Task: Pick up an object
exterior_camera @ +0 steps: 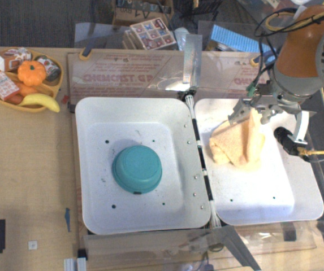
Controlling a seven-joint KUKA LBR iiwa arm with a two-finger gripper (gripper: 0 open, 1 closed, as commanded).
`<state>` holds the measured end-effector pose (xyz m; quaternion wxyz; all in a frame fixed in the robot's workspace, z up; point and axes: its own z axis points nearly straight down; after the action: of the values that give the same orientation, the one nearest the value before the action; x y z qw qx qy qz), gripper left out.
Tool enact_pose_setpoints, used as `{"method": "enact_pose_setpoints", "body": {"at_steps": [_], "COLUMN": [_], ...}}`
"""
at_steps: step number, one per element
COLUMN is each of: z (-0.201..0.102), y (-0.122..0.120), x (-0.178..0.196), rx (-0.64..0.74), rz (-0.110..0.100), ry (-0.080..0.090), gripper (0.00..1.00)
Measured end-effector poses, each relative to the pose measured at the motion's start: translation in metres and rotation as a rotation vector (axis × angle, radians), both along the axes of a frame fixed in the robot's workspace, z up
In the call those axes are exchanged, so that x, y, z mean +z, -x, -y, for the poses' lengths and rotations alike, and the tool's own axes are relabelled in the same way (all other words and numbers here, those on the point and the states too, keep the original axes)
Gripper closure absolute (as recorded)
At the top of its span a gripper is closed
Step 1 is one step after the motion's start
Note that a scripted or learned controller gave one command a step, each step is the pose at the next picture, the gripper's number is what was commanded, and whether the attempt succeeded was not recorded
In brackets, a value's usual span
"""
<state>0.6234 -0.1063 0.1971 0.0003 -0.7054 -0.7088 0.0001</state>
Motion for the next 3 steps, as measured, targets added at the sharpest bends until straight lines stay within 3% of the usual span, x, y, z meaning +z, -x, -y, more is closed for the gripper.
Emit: {"method": "enact_pose_setpoints", "body": {"at_steps": [1,2,3], "z": [0.025,0.107,0.035], "y": [0.003,0.017,0.039], "x": [-0.099,-0.105,-0.105], "rx": [-0.06,0.021,0.231], "rz": [0.009,0.016,0.015], "ry": [0.002,-0.005,0.004], "gripper": [0.0,0.0,0.0]}}
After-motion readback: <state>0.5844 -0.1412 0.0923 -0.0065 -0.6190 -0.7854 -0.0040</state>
